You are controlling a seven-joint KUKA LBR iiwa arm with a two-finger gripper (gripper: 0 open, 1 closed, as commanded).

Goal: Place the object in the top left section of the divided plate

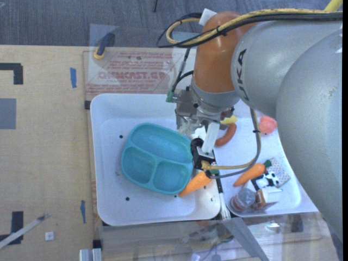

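My end effector (188,127) hung over the plate's (145,166) upper right rim. I could not tell whether it was apart or together.

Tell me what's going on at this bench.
The arm's gripper hangs over the right edge of the blue plate, which sits in the left bin. The plate sections in view hold nothing, so the placing isn't done. One carrot lies by the plate's lower right rim. A second carrot and a sausage lie in the right bin.
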